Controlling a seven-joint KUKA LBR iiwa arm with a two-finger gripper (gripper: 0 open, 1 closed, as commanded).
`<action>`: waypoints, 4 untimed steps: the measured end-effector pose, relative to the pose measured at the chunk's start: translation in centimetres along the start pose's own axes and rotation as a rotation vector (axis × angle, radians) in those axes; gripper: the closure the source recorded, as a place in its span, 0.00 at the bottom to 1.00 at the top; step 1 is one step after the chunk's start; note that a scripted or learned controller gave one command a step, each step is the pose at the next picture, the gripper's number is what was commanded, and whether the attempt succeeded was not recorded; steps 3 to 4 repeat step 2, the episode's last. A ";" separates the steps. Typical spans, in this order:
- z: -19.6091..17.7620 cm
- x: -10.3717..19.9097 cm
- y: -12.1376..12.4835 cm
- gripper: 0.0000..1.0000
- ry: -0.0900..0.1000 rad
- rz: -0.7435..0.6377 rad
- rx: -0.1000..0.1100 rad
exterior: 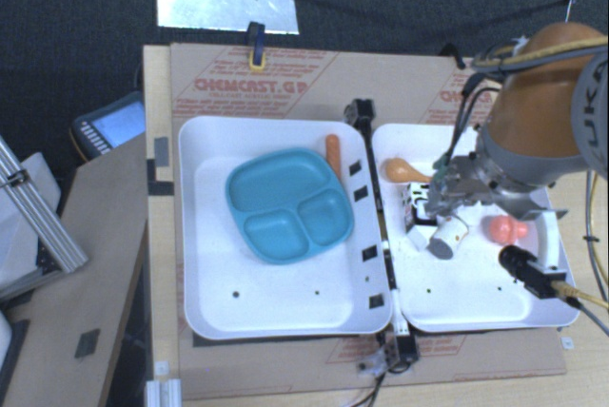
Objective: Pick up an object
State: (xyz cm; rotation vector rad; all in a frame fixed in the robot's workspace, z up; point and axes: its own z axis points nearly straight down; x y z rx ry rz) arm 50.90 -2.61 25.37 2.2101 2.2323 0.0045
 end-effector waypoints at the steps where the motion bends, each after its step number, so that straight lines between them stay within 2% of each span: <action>1: -0.1 5.7 0.1 1.00 0.000 -0.001 0.000; 2: 0.1 11.1 0.6 1.00 0.000 0.000 0.001; 4: 0.1 11.1 0.6 1.00 0.000 0.000 0.001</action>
